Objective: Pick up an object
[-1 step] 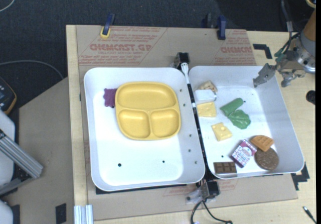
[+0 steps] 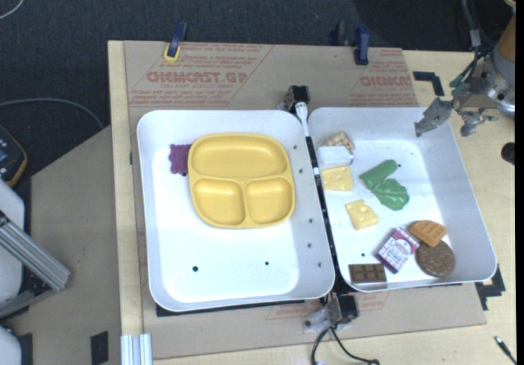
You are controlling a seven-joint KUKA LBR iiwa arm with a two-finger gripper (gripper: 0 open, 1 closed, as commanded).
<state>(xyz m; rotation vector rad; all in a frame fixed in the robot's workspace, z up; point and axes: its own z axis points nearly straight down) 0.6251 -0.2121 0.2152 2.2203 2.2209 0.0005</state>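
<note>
Dark carpet surrounds the bench, and on it a cardboard sheet [image 2: 270,77] is held by clamps and carries two shallow white bins side by side.

The gripper [image 2: 449,114] is at the far right corner of the right bin [image 2: 467,191], just over its rim. Its two fingers look spread apart, one pointing toward the bin and one toward the bench edge, and nothing is between them, so it holds nothing. It seems to wait above the corner, probably so that the camera has a free look at the objects before a pick is chosen.

Closest to the gripper are the green pieces [image 2: 386,184], two soft-looking shapes that touch each other near the middle of the bin. A little further left, near the wall that divides the bins, lie a small beige item [image 2: 337,141], a white block [image 2: 334,156] and a yellow cheese-like piece [image 2: 337,179], almost in a row. Another yellow wedge [image 2: 361,214] lies apart from them, nearer the camera. At the near side there are an orange waffle-like piece [image 2: 427,232] resting against a brown round cookie [image 2: 435,259], a purple packet [image 2: 396,250] just beside them, and a dark chocolate bar [image 2: 368,274] at the near rim.

In my judgement any of these can serve as the object to pick up; the separate yellow wedge looks easiest, because it has free space around it.

The left bin [image 2: 164,257] holds a yellow divided plate [image 2: 241,178], with a small purple thing [image 2: 178,158] touching its left edge. Both are far from the gripper.
</note>
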